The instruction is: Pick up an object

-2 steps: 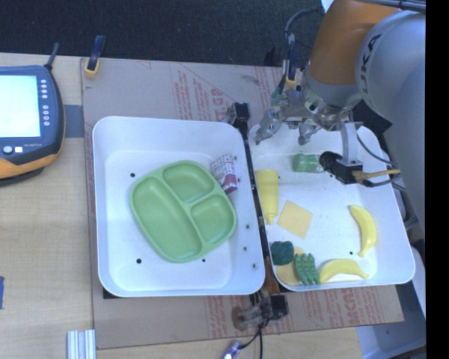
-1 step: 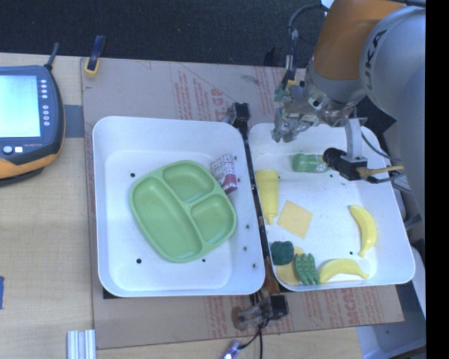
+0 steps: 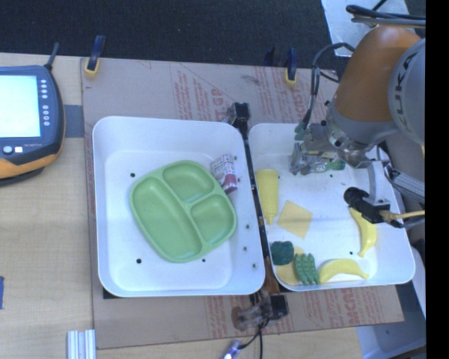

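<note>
My gripper [image 3: 308,161] hangs over the back part of the right bin [image 3: 401,254], and I see nothing held in it. Just to its left lies a long yellow piece [image 3: 267,191] along the bin's left wall. A flat yellow square [image 3: 294,218] rests in front of the gripper, near the bin's middle. Two yellow bananas lie farther forward, one at the right [image 3: 366,232] and one at the front [image 3: 344,270]. A dark green toy [image 3: 282,252] and a lighter green one [image 3: 307,268] sit at the front left corner.
The left bin [image 3: 112,268] holds a green divided plate [image 3: 182,211] and a small red and white packet [image 3: 226,172] by its right wall. A teach pendant [image 3: 19,118] lies on the bench at far left. Clamps hold the board's back edge.
</note>
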Available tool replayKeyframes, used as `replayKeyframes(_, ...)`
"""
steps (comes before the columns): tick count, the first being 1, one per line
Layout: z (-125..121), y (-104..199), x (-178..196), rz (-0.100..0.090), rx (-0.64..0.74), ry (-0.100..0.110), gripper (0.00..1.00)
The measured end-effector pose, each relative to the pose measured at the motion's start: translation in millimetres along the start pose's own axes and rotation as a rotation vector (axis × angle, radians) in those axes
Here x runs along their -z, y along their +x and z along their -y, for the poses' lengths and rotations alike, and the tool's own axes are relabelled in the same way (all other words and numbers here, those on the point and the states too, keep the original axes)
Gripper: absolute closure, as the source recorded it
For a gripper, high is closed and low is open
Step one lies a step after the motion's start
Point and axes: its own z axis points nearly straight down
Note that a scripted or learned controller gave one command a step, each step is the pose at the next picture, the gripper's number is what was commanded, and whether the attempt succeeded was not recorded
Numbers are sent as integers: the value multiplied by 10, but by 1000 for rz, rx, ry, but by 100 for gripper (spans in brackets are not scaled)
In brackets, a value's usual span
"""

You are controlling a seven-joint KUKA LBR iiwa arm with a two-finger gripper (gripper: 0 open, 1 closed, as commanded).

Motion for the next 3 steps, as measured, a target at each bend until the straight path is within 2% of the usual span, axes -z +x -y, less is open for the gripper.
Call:
replayKeyframes(1, -1, 3, 2, 0, 0, -1, 0)
replayKeyframes(2, -591, -366, -841, 4, 1, -17, 0)
replayKeyframes(3, -663, -619, -55, -2, -2, -4, 0)
